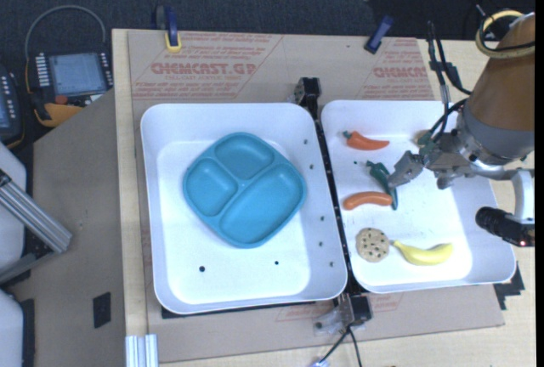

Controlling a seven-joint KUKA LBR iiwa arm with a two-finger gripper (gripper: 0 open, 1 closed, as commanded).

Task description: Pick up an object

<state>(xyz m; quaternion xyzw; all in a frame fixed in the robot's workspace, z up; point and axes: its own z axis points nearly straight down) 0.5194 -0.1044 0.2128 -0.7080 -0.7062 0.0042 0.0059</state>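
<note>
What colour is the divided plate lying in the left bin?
Light blue: the divided plate shows plainly in the camera view, inside the white left bin.

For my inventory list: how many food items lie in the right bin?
4: an orange pepper at the top, a sausage mid-bin, a cookie low left, a banana beside it. The arm may hide others.

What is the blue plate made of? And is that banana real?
The blue plate looks like smooth moulded plastic: one even colour, rounded dividers, a soft sheen. The banana is probably a plastic toy, since its yellow is flat and glossy without brown spots, though I can't be sure from here.
</note>
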